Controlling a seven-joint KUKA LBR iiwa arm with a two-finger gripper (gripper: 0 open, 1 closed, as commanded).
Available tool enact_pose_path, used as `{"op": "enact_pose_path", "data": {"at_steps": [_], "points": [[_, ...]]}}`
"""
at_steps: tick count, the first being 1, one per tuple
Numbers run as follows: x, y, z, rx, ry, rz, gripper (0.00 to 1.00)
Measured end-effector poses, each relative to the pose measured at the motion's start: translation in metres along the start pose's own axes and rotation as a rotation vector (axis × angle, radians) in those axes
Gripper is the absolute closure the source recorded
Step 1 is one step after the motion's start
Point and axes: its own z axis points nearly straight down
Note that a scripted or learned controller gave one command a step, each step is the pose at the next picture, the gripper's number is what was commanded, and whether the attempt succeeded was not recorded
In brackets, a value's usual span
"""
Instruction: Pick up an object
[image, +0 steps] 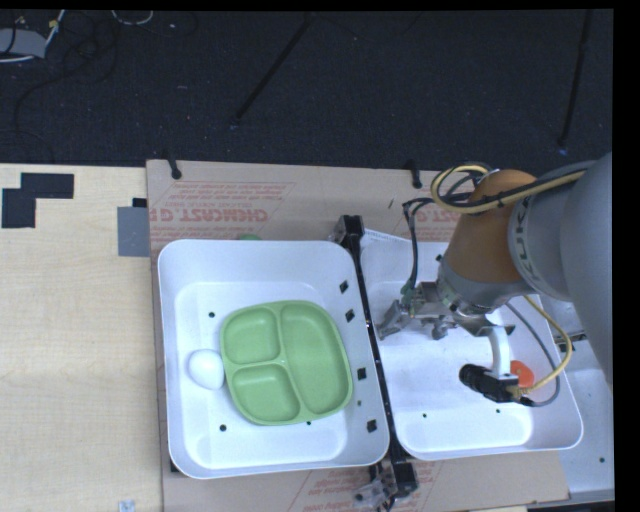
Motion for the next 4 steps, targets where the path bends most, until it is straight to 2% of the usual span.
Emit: {"op": "enact_pose_path", "data": {"at_steps": [1, 4], "points": [[-0.002, 0.001, -0.013, -0.002, 0.0, 0.005, 1.0], [-0.007, -0.004, -0.138, -0.01, -0.001, 0.0, 1.0]]}}
